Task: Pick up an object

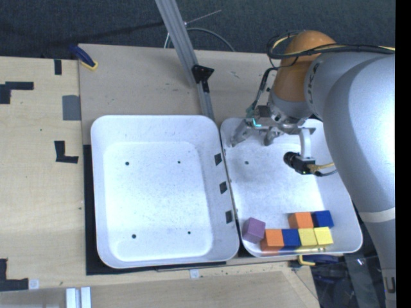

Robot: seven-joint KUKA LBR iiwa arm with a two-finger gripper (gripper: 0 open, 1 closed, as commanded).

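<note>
- gripper [252, 135] sits over the far end of the right bin [270, 178], close to the wall it shares with the other bin. its thin metal fingers point down and to the left. they look a little spread apart, with nothing between them.
- a big, smooth, round grey arm [359, 114] comes in from the right, with a shiny orange band [302, 59] above the wrist.
- the blocks are small cubes with flat sides, bunched at the near end of the right bin, well apart from the gripper.
- the purple block [255, 228] is on the left of the bunch, tipped a bit, just beside an orange block [274, 237].
- next in the near row come a blue block [291, 237] and two yellow blocks [315, 236], touching side by side.
- behind them sit another orange block [300, 221] and another blue block [322, 219].
- the left bin [154, 191] is a wide, shallow white tray with round corners and tiny dark specks.
- both bins rest on a pale wooden bench [38, 191] with bits of dark tape on it.
</note>
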